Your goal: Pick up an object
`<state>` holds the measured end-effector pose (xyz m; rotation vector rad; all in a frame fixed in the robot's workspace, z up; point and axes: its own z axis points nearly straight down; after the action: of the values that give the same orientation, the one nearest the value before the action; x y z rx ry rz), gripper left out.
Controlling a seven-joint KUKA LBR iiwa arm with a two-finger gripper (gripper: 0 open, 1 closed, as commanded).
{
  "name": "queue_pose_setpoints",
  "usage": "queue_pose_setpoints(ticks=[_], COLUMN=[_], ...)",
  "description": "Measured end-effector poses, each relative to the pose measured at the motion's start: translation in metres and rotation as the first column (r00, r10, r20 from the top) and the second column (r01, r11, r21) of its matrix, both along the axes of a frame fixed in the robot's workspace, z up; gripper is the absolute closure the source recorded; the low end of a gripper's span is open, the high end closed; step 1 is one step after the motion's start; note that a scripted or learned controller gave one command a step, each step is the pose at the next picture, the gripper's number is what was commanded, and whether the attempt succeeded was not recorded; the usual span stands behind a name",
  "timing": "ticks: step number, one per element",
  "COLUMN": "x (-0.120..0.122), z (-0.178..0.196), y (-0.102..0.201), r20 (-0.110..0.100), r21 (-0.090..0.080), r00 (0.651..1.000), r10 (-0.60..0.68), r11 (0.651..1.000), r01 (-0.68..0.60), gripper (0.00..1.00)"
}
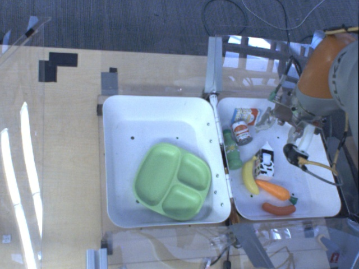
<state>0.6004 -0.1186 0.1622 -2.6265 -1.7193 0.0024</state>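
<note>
The right bin (331,203) holds several small items. A red and white packet with a can (243,124) lies near its back left, with a green bottle (230,149) along the left wall. A yellow banana (249,177), a black and white carton (266,162), an orange carrot (274,189) and a red sausage (279,208) lie toward the front. My gripper (275,116) hangs over the back of this bin, just right of the packet and can. Nothing visibly sits in it.
The left bin (120,122) contains a green divided plate (174,181). The grey arm with its orange band (320,66) fills the right bin's back right corner. A black looped cable (300,158) hangs over the right side. A metal divider (220,144) separates the bins.
</note>
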Motion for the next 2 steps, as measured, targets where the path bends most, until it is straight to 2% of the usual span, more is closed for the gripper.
queue_pose_setpoints(ticks=[1,2], x=[-0.0384,-0.0361], z=[-0.0666,-0.0588], y=[-0.0152,-0.0147], r20=[0.010,0.011], r21=[-0.001,0.000], r00=[1.000,1.000], r10=[0.001,0.002], r11=[1.000,1.000], r01=[-0.001,-0.002], gripper=[0.00,1.00])
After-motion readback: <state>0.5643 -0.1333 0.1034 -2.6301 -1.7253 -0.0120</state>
